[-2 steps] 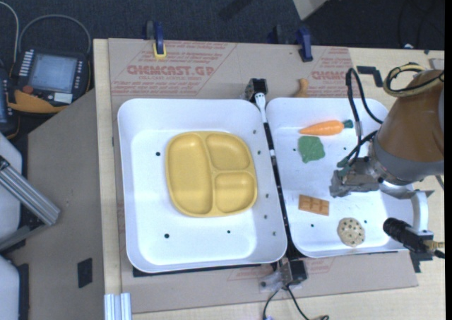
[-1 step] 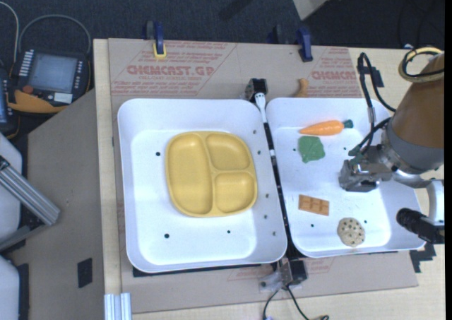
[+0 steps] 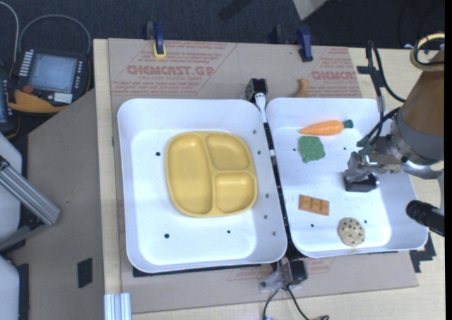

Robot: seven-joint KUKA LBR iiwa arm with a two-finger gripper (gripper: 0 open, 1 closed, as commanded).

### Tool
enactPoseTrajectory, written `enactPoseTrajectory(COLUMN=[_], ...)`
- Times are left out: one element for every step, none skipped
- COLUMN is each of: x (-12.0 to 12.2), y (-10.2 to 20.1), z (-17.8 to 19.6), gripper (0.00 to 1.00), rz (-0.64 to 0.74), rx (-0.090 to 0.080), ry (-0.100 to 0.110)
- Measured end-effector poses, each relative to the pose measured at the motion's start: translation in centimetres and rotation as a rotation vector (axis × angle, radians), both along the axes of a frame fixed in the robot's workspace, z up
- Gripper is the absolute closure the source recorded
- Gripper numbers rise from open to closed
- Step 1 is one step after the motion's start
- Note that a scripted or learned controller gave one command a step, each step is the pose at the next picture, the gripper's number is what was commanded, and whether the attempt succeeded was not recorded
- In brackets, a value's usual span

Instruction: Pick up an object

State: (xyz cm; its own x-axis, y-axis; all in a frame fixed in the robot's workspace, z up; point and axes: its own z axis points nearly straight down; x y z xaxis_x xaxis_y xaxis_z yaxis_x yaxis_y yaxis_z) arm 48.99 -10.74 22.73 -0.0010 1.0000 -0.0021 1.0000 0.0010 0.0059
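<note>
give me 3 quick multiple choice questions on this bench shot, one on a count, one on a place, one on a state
1. Food pieces in the right bin: A two, B four, C six.
2. The yellow plate lies in: A the right bin, B the left bin, C neither bin.
3. The carrot is: A lying flat on the bin floor, B standing on end, C resting on the plate.

Answers:
1 B: a carrot, a green piece, a brown cracker and a cookie are there.
2 B: it sits in the middle of the left bin.
3 A: it lies lengthwise on the white floor of the right bin.
</note>
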Motion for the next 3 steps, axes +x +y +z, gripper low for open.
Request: enactPoseTrajectory(x=[0.2,0.9,1.1], y=[5.6,11.0,15.7], z=[-1.0,-1.9,-0.6], gripper=[1.00,1.00,1.00], rz=[0.004,0.005,0.005], rx=[0.004,0.004,0.004], ry=[0.008,0.009,0.004])
